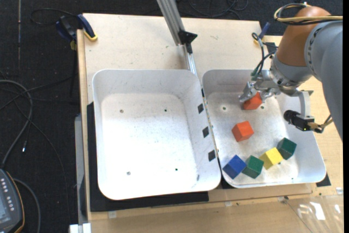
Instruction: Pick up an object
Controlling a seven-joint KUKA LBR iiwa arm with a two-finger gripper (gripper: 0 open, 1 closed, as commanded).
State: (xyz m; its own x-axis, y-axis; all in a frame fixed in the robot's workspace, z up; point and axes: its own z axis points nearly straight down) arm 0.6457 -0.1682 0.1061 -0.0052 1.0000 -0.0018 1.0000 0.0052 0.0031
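While I watch from the overhead feed, I see the grey arm (327,52) with its orange band reaching into the right bin (305,172), and its metal claw (254,96) sits pinched on a small red-orange block (252,102) near the bin's upper middle. That block looks matte and angular, tilted between the fingers, and I cannot tell whether it touches the floor of the bin. Both bins are shallow, smooth white plastic with rounded corners and faint dark speckling on their floors. Lower in the right bin I see an orange cube (242,131) lying alone, and along the near wall a loose row of blocks: a blue cube (235,166), a green cube (253,166) just beside it, a yellow cube (272,158), and a dark green cube (286,148). The left bin (103,117) sits beside it on the pale wooden tabletop (136,41).
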